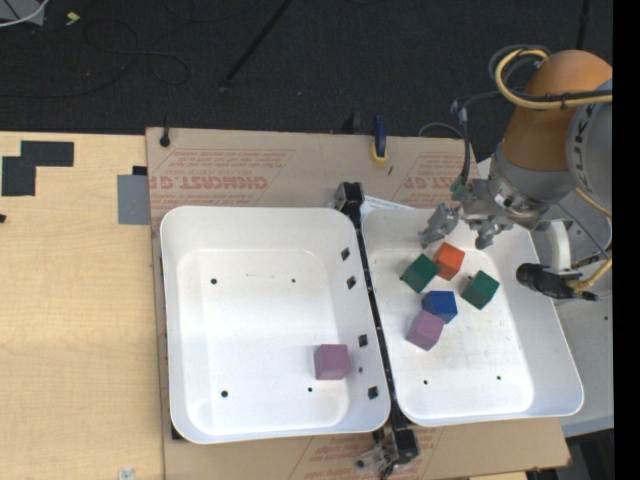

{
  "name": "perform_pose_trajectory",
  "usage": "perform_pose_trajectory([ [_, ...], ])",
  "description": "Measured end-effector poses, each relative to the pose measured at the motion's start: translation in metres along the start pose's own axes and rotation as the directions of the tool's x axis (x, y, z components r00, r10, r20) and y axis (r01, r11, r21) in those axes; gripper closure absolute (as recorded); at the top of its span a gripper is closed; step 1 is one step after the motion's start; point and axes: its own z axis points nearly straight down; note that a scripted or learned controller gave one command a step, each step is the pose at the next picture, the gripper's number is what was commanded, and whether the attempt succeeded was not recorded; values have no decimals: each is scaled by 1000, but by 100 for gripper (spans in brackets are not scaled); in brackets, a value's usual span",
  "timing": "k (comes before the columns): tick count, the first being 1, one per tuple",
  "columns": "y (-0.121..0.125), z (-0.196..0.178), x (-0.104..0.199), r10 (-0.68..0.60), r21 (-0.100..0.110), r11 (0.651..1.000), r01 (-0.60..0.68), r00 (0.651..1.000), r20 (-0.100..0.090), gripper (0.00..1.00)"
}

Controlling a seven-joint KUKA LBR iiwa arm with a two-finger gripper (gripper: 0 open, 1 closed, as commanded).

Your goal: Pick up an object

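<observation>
Cardboard [250, 173] is laid beneath two white bins [190, 268]; the gripper [462, 230] is held spread above the orange cube [450, 260].

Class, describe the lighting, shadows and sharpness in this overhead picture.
Camera view: even, soft light; white bins bright, no harsh glare; faint shadows beside the cubes; top background dark; the hand slightly soft, cubes fairly sharp; straight edges show no obvious distortion.
</observation>
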Motion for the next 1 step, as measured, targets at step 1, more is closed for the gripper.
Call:
perform_pose_trajectory([
  [1,3,92,-77,0,0,1000,0,1000,0,0],
])
